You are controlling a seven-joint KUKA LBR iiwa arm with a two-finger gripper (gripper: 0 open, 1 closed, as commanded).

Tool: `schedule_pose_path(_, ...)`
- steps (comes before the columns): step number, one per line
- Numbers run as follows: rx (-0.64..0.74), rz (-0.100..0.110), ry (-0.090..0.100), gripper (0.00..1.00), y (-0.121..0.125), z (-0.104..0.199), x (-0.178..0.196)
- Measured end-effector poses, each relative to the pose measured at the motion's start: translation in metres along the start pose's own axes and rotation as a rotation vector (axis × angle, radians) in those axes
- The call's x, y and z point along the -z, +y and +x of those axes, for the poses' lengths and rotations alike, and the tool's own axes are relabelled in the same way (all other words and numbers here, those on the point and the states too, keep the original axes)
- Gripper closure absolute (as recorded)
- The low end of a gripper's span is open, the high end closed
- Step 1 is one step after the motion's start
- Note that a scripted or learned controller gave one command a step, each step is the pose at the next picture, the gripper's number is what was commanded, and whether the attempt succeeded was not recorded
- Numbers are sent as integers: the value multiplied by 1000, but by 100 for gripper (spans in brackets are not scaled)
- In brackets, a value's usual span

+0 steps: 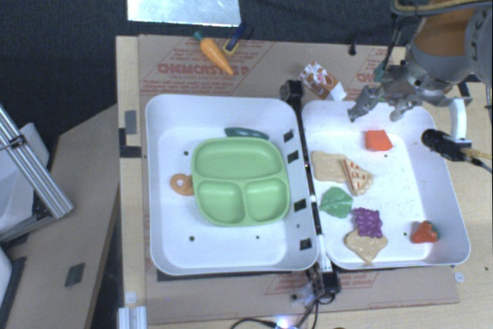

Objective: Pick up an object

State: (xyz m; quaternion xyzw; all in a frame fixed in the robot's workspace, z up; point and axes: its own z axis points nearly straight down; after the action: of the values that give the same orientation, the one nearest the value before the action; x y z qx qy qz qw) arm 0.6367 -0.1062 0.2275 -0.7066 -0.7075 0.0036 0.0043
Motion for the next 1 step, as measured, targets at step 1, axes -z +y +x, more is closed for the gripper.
schedule_pose_path(1,2,-13,-1,0,2,0,8)
